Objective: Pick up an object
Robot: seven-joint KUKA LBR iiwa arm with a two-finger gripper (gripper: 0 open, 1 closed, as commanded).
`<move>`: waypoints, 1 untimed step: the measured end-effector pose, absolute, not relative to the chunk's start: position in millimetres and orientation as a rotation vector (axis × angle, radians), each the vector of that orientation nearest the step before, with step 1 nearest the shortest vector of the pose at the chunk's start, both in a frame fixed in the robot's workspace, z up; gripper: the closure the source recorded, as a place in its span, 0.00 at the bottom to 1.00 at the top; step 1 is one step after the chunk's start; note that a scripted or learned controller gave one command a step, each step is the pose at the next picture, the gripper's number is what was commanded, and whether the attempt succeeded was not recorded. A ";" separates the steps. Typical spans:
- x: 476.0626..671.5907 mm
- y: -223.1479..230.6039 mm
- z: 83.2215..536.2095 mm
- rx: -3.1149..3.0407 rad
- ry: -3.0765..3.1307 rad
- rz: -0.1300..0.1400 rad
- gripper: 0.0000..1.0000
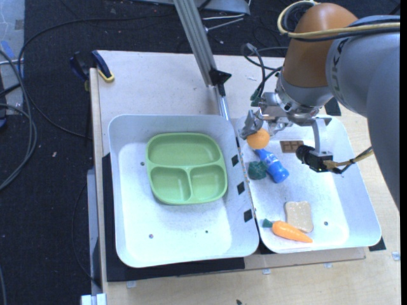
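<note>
Orange ball (pixel 257 138) is seen at the gripper (pixel 254 127) near the left wall of the right bin (pixel 356 202), apparently between the fingers, though the jaw state cannot be told from this slanted view. A blue bottle (pixel 275 167) and a green toy (pixel 257 169) lie just beside it; a carrot (pixel 291 231) and a bread slice (pixel 299 216) sit further down. A green tray (pixel 187 168) rests in the left bin (pixel 127 234). If gripped off-centre, the round ball is judged likely to slip out, or the bottle gets nudged.
</note>
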State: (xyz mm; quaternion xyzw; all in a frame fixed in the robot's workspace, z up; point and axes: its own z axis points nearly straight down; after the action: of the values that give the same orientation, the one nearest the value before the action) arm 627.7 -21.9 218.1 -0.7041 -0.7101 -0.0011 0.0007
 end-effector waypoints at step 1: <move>614.0 26.8 231.6 -2.212 -2.229 -0.002 1.00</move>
State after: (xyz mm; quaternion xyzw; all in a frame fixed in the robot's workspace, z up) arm 614.0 26.8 231.6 -0.7044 -0.7098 -0.0006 0.0009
